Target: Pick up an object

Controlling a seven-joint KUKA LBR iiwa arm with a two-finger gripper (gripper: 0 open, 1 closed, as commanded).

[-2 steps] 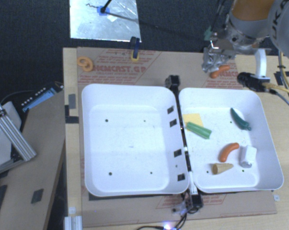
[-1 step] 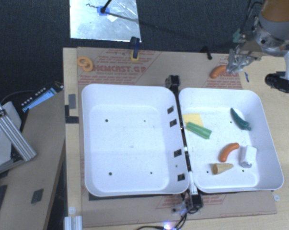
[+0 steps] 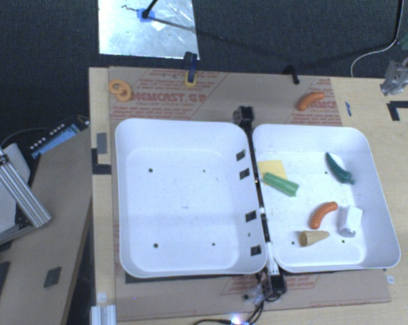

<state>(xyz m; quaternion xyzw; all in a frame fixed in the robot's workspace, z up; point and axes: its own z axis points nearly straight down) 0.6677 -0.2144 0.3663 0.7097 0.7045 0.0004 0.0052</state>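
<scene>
The right bin holds several small objects. A green block lies on a yellow square near the bin's left wall. A dark teal curved piece sits toward the upper right. An orange sausage shape lies lower down, with a white block to its right and a tan cone below it.
The left bin stands beside the right one. On the bench behind the bins lie an orange sausage, an orange ring and a yellow-and-blue clamp. A metal frame stands at the left.
</scene>
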